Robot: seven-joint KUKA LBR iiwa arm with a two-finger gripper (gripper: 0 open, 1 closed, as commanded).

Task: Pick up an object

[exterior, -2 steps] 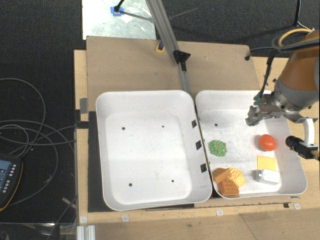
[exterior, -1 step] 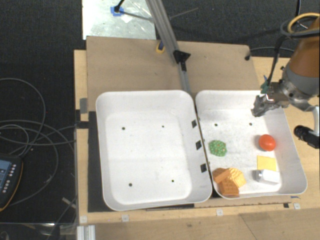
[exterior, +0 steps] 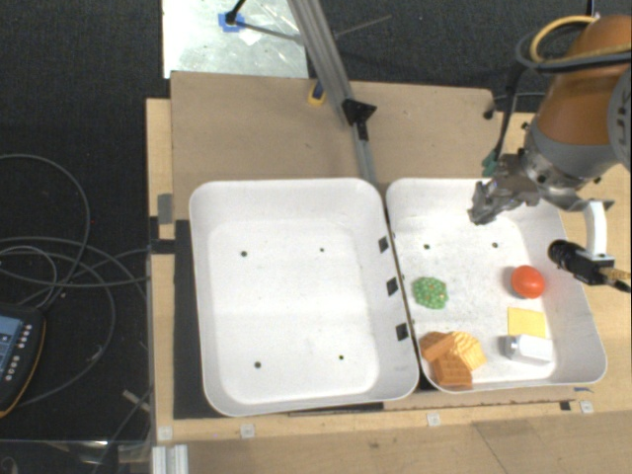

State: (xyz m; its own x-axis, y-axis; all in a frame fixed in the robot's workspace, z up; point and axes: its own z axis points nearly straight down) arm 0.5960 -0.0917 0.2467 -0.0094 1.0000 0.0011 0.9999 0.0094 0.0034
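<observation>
Orange ball [exterior: 528, 282] in right bin [exterior: 464, 200]

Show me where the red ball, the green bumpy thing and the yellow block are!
red ball [exterior: 528, 281], camera view, middle of its round top.
green bumpy thing [exterior: 430, 291], camera view, centre of its speckled surface.
yellow block [exterior: 526, 322], camera view, middle of its flat upper face.

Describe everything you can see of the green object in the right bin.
The green object is a small, roundish, flattish piece with a bumpy, speckled surface, mid green with paler flecks; its material cannot be told. It lies on the floor of the right bin, near the bin's left wall. Nothing touches it: the orange-tan block sits apart below it, the red ball away to its right, and the gripper hangs well off, up and right.
</observation>
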